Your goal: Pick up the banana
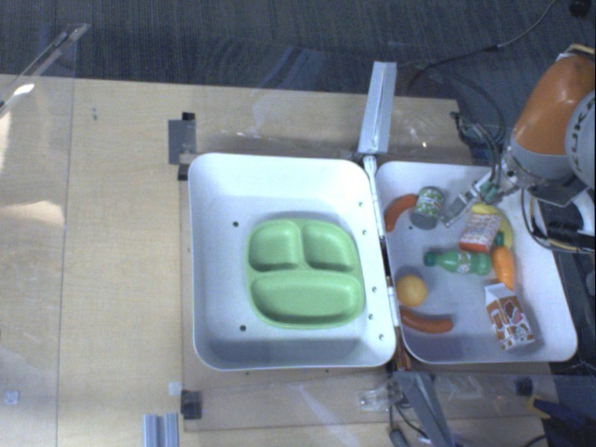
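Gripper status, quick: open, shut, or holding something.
Gripper: cannot be told; it hangs over the right bin near the can, with nothing visibly held.

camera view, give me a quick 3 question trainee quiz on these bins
1. True or false: the green tray lies in the left bin.
2. Which lies nearest the right bin's front edge? A) can B) sausage C) green bottle
3. Fill in: the carton lies in the ____ bin.

Key:
1. True.
2. B, the sausage.
3. Right; the gripper hangs over that bin's rear, near the can and the banana, which is mostly hidden.
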`<state>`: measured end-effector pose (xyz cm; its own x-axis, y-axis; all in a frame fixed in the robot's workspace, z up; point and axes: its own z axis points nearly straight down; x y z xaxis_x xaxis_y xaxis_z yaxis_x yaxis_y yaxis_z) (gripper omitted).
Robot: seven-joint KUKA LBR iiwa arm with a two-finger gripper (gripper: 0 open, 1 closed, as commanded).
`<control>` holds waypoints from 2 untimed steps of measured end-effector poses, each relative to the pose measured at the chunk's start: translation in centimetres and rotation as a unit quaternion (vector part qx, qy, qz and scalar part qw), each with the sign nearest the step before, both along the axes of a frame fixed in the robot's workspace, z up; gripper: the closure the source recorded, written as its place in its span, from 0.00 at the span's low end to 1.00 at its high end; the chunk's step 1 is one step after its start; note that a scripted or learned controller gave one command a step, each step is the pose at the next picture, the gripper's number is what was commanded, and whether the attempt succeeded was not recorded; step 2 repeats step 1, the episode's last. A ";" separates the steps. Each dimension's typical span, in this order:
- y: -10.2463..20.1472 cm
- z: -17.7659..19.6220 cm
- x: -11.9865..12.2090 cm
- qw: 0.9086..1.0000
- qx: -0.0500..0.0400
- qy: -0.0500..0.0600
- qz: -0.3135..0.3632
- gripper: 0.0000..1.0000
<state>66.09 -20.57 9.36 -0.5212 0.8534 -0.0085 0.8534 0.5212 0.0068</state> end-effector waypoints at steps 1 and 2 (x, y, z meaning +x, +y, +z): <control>0.1 1.3 0.4 1.000 -0.002 -0.007 0.002 1.00; 0.1 1.3 0.4 1.000 -0.002 -0.007 0.002 1.00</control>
